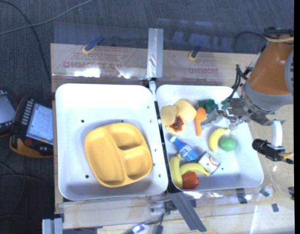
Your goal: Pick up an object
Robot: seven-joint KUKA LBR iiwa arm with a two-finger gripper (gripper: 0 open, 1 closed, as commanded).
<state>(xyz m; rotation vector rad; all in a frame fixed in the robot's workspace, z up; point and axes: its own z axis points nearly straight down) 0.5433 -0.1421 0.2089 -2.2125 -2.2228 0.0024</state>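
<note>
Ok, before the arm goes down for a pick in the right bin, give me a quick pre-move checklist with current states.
1. Gripper over the right bin, near its far right corner: ok.
2. Nothing between the fingers yet: ok.
3. Finger opening: cannot tell.
4. Target isolated: not ok; carrot, dark green item, banana and green ball crowd below the gripper.
5. Left bin holds the yellow divided tray, out of the way: ok.

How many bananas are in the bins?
2. One banana lies beside the green ball in the right bin, near the claw. The other banana curls along that bin's front, behind the red fruit. More could hide underneath.
</note>
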